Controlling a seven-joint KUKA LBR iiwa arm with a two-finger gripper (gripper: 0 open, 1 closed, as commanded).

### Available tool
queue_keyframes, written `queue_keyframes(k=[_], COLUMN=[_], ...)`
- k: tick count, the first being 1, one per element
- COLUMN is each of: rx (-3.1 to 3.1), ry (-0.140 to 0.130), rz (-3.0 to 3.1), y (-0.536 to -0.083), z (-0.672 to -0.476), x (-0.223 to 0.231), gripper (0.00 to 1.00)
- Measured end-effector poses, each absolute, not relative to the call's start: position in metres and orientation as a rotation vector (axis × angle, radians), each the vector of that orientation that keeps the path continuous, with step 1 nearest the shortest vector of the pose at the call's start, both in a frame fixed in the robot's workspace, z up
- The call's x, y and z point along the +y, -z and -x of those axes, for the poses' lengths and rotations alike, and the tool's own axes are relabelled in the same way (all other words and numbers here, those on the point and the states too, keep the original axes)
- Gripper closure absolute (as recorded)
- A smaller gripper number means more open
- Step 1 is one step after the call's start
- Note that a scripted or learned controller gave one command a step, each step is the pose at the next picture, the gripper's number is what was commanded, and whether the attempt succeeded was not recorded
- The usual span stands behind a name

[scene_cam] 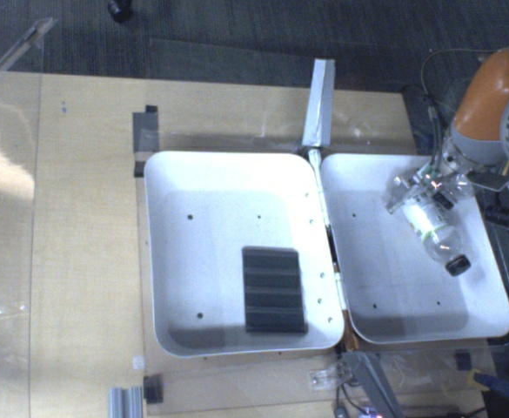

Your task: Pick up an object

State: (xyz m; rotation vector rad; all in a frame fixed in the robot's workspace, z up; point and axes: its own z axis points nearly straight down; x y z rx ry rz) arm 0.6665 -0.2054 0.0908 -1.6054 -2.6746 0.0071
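The table (80, 259) is a light wood surface that carries two shallow white bins side by side. The left bin (184, 190) contains one object: a black ribbed block (273, 289), rectangular, lying flat on the bin floor toward the near-right part of the bin, close to the near wall and apart from the right wall. The right bin (367, 268) contains a clear plastic bottle (431, 226) with a dark cap (458, 266); the bottle lies tilted on its side in the far-right part of that bin, cap end pointing toward the near-right. The arm (493, 103), grey with an orange band, enters from the right edge of the camera view and reaches down over the right bin. The gripper (428, 185) is positioned at the upper end of the bottle, touching or just above it. Whether the gripper is apart, together, or clamped on the bottle cannot be told from this view.
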Motion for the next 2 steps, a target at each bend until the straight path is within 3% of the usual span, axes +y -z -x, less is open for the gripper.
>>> queue_keyframes(k=[1,2], rx=[-2.851,-2.917], ry=[-0.013,0.001], rz=[1.269,1.176], y=[-0.091,-0.104], z=[-0.664,-0.657], x=[-0.215,-0.185], gripper=[0.00,0.00])
